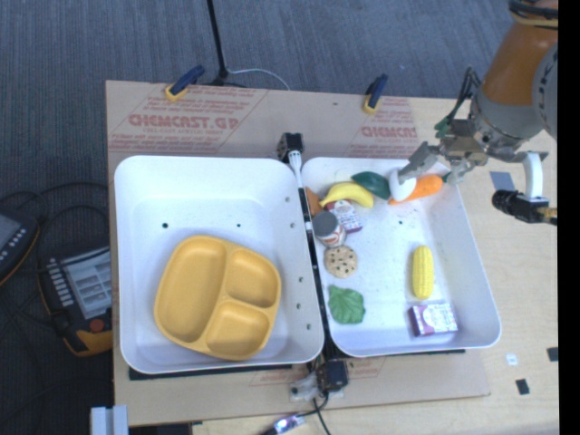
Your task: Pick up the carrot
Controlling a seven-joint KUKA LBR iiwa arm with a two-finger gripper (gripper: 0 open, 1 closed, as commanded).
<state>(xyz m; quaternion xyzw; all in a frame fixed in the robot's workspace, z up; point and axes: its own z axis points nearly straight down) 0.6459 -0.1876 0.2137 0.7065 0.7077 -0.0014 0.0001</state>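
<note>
Carrot (422, 187) at right bin's (480, 279) far edge, behind corn (421, 271)

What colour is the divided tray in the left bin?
The divided tray is plain yellow, best seen in the camera view.

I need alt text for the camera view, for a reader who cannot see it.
The gripper is at the carrot near the far edge of the right bin, which also holds a banana, corn, a cookie and other toy foods. The left bin holds a yellow tray.
</note>
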